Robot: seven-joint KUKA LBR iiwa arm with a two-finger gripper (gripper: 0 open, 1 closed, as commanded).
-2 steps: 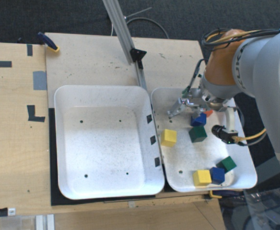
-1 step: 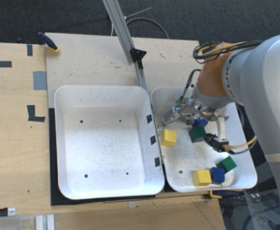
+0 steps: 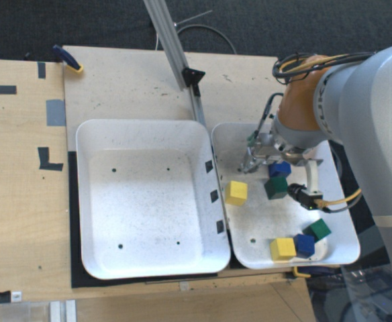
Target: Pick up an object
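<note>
Camera view: the gripper point(image 3: 252, 161) hangs low inside the right bin point(image 3: 337, 247), near that bin's far left part, with the grey arm point(image 3: 357, 99) and its orange band point(image 3: 298, 106) reaching in above it. The wrist hides most of the tool, so whether it is spread or pressed together I cannot tell, and no block can be seen in its grasp.

The nearest candidates lie just beside the tool. A yellow cube point(image 3: 236, 192) sits a little toward the camera from the tip, apart from everything else. A blue cube point(image 3: 279, 170) and a dark green cube point(image 3: 275, 188) touch each other just to the arm side of the tip. Well apart, at the bin's near edge, a second yellow cube point(image 3: 283, 248), a second blue cube point(image 3: 304, 245) and a green cube point(image 3: 319, 229) cluster together.

The step in hand looks like settling on a target. I judge the lone yellow cube the cleanest choice: nothing crowds it, so the tool could straddle it squarely, descend fully, close, then lift straight up. The touching blue and green pair risks a glancing, slipping grip.
</note>
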